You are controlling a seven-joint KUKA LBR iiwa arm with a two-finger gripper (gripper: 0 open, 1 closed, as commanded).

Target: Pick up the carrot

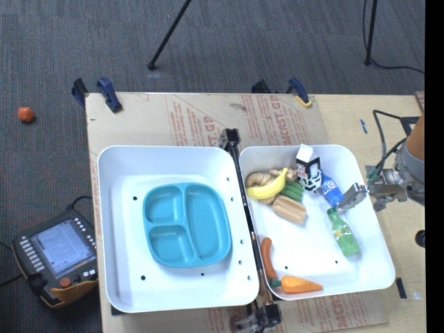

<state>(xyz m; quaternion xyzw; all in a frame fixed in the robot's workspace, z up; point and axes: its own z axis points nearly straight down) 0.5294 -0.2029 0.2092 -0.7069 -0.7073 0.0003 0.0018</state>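
Observation:
The carrot [301,284] is orange with a small green top at its left end. It lies flat against the near rim of the right bin [374,227], pointing right. My gripper [354,197] reaches in over the bin's right rim, close to the blue bottle [331,192] and the top of the green bottle [344,234]. It is well up and to the right of the carrot, and nothing shows in its grasp. The grey arm with its orange band [415,139] sits at the right edge of the view.
A reddish sausage-like piece [266,256] lies just left of the carrot. A banana [269,188], a bread roll [289,209] and a milk carton [309,171] crowd the bin's far half. The left bin [114,186] holds a blue divided plate [187,225].

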